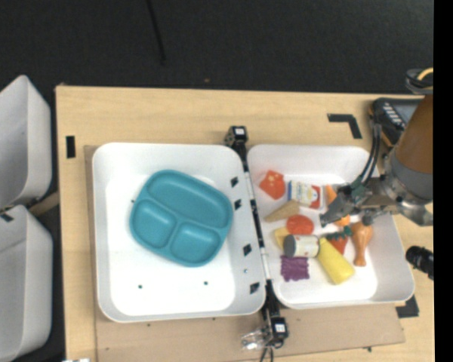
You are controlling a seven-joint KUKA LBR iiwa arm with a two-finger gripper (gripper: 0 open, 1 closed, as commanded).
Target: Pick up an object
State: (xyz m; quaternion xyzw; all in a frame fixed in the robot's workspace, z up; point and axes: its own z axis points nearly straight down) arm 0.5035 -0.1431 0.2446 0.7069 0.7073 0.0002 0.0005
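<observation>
Orange drumstick toy (360, 241) lies at three o'clock in the right bin (385, 289) (among toy foods), just beside the end effector (340, 211), whose finger state I cannot tell.

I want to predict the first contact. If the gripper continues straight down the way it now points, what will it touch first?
Probably the small orange carrot-shaped toy lying under the gripper in the right white bin, close to the orange drumstick-shaped toy. Depth is unclear from above, so this is a guess.
</observation>
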